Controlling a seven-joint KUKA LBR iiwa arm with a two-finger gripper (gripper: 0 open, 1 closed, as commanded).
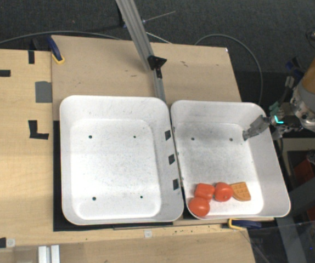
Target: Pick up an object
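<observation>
Three red tomato-like objects [204, 190] [222, 192] [199, 206] lie bunched at the near edge of the right bin [212, 147]. A tan, wedge-shaped piece [240, 191] touches them on the right. My gripper [254, 128] hangs over the right bin's far right corner, well away from the objects and apart from them. Nothing shows in it. The arm's wrist [303, 111] reaches in from the right edge.
The left bin [113, 158] sits beside the right one. A slanted metal pole [138, 32] with a black clamp [156, 62] ends at the gap between the bins' far corners. Cables run across the dark floor behind the bench.
</observation>
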